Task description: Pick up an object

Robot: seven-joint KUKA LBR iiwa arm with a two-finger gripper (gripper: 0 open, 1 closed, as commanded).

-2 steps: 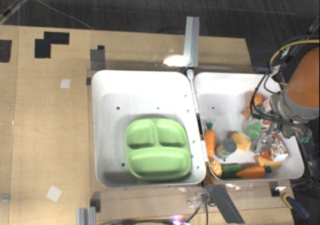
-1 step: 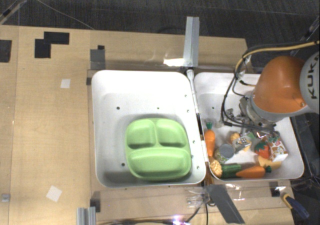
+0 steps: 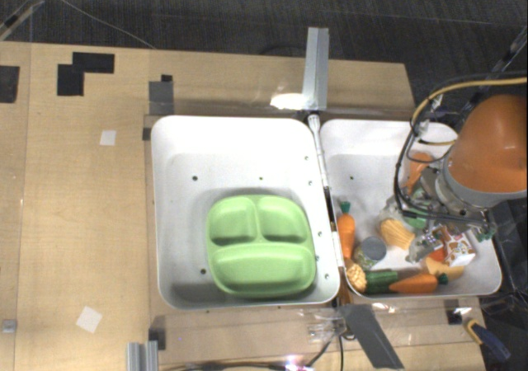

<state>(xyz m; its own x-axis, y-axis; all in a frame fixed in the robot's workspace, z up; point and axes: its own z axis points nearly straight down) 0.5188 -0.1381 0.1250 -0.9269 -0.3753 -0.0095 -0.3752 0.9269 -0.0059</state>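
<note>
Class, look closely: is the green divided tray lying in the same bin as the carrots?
No, the green tray lies in the left bin; the carrots lie in the right bin.

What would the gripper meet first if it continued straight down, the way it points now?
Probably the orange-and-white packet in the right bin, which lies about under the gripper. The corn cob lies close beside it, and depth is unclear from this slanted view.

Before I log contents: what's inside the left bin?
A green tray lies in the left bin, toward its front. Whatever is under the tray is covered.
</note>
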